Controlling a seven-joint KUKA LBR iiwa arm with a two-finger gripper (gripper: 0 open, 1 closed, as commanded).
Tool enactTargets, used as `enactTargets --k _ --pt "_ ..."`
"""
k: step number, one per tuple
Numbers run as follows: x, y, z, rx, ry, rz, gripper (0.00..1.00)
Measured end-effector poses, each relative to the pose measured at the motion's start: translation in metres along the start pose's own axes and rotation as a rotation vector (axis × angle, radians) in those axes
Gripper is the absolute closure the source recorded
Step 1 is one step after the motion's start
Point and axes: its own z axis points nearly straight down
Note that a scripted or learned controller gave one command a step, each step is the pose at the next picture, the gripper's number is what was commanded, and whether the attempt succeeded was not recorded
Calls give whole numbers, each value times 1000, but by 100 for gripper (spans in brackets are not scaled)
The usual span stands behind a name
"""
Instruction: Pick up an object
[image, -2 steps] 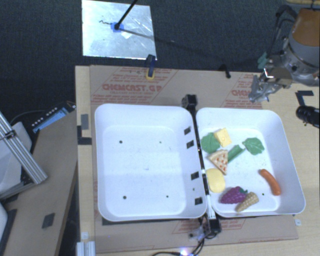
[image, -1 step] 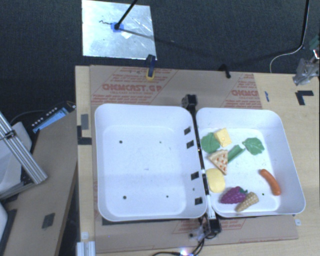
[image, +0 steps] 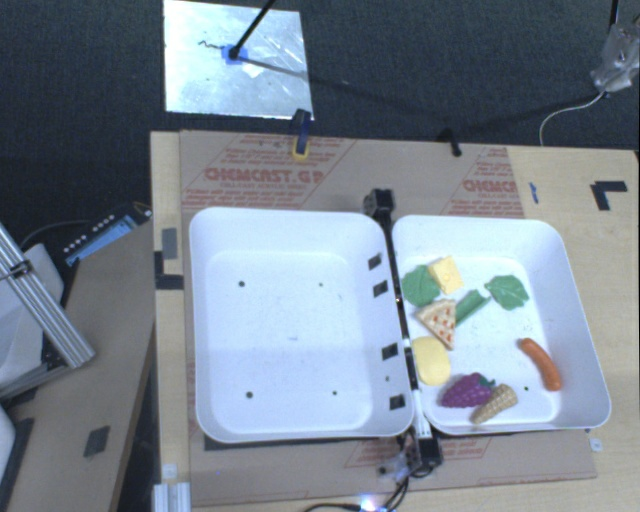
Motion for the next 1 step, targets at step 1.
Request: enactTargets --k 1 --pt "-71 -2 -10 14 -1 13 100"
